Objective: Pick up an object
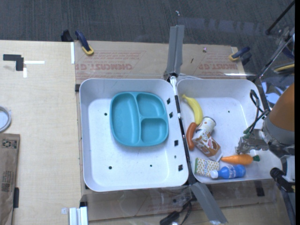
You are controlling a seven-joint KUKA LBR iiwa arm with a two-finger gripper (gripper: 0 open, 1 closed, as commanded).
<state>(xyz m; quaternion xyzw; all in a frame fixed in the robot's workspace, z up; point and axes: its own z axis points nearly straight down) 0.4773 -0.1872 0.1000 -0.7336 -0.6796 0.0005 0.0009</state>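
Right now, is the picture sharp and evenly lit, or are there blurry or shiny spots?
In the camera view, light is soft and even, with faint shadows under the blue divided plate. The white bin walls look bright but not blown out. The banana and carrot read clearly. The claw at the right bin's edge looks soft and hard to make out.

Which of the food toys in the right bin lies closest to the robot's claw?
The orange carrot, lying just below the gripper near the bin's right side. The banana, the sausage and the blue bottle all lie farther away.
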